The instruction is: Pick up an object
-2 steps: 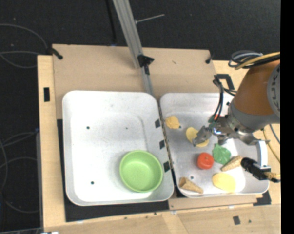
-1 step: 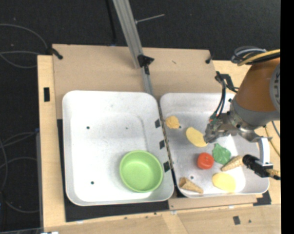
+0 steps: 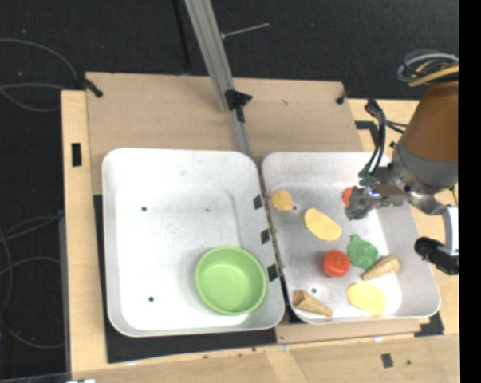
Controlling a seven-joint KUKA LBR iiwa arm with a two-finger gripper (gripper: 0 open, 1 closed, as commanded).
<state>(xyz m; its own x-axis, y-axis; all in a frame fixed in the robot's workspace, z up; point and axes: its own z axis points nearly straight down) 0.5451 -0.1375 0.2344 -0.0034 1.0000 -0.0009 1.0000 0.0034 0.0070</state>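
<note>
We see two white bins: the left bin [image 3: 144, 190] bears a green bowl [image 3: 230, 280], the right bin [image 3: 304, 170] a yellow piece [image 3: 323, 224] and red tomato [image 3: 335, 263]. The gripper [image 3: 358, 203] hangs over the right bin's far side beside a small red object [image 3: 348, 195]; its grip state we cannot tell

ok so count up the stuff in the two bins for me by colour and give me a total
Green: 2, the bowl in the left bin and a leafy piece in the right bin
Yellow: 2
Red: 2
Tan: 3, two cones and a small lump
Total: 9
</note>
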